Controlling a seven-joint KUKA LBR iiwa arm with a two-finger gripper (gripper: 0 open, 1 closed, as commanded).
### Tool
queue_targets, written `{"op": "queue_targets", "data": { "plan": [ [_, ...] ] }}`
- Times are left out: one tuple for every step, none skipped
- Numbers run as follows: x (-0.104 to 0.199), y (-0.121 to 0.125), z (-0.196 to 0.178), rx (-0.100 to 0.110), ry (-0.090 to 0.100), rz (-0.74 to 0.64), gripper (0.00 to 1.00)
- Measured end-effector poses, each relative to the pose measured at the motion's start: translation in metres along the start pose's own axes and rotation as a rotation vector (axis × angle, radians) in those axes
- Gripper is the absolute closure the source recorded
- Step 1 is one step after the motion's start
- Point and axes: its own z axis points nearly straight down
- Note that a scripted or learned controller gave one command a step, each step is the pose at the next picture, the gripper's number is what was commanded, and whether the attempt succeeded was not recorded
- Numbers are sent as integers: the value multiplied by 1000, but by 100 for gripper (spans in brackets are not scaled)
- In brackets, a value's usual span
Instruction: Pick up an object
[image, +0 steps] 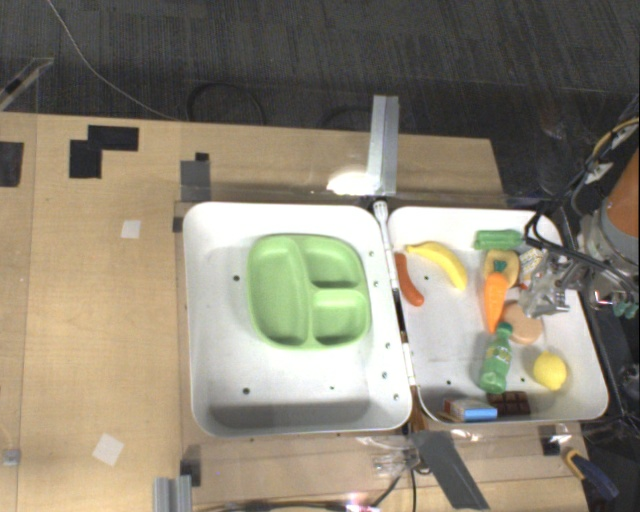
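Observation:
The right bin (440, 360) holds a yellow banana (443, 262), a red pepper (408, 280), an orange carrot (494, 295), a green bottle (495, 362), a yellow lemon (549, 371), a green piece (497, 240) at the far side, a pale pink round item (525, 326), and a brown chocolate bar (510, 403) beside a blue piece (480, 412). My gripper (543, 290) reaches in from the right and hangs low over the bin's right half, just above the pink item and right of the carrot. Nothing shows between its fingers.
The left bin (215, 340) carries a green divided plate (305, 290). A metal post (384, 145) stands behind the seam between the bins. Cables (570, 195) hang at the right by the arm. Wooden bench (90, 320) stretches to the left.

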Motion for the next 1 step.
{"op": "queue_targets", "data": {
  "plan": [
    [1, 1, 2, -1, 3, -1, 0]
  ]
}}
